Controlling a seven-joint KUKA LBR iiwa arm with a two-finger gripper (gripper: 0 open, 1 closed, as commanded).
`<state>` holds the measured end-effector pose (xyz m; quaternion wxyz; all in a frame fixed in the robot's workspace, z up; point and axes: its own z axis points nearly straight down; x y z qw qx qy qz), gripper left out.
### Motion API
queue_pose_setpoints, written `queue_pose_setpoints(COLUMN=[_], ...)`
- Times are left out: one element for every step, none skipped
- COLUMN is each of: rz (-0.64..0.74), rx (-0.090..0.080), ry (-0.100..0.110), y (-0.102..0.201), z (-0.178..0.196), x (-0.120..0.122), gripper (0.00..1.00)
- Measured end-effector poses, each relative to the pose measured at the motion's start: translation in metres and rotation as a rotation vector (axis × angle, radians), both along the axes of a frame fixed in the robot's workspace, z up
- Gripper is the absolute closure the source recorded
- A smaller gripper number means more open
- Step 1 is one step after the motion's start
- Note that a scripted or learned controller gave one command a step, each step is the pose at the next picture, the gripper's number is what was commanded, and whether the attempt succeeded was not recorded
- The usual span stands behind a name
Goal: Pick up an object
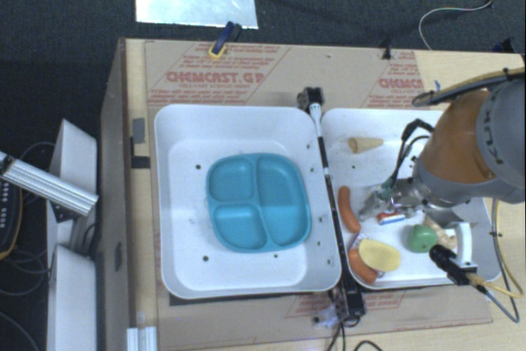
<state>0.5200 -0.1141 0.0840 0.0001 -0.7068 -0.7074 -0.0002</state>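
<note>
1. Sausage point(350, 210), orange-red, lies in the right bin point(386, 126) close against the divider wall, long axis running roughly away from the camera toward the near rim, tilted a little.
2. Gripper point(385, 203) sits low over the right bin's floor, just to the right of the sausage. The sausage lies to the camera's left of the fingertips, near but apart; its long axis runs crosswise to the line from the gripper.
3. Finger state: cannot tell. The metal tips are blurred together with a small red-and-white item point(391, 217) beneath them; whether they pinch it or merely hover over it is not readable.
4. Other candidates in the same bin: a green ball point(422, 237) just beside the wrist on the near side; a yellow piece point(380, 254) at the near rim, lying partly over a second orange sausage point(360, 265); a pale cone point(364, 145) toward the far wall, well apart from the gripper.
5. Left bin point(177, 136) holds a blue divided plate point(258, 201); the arm is not over it.
6. Judgement: nothing is seen lifted, so the pick looks not yet done. If the sausage is the target, a short sideways shift toward the divider comes first; the wall may crowd one finger.
</note>
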Motion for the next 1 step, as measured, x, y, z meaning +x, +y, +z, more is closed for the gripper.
queue_pose_setpoints(rz=[0.001], rx=[0.0], ry=[-0.002], y=[0.0], z=[0.0106], x=[0.0008], gripper=[1.0])
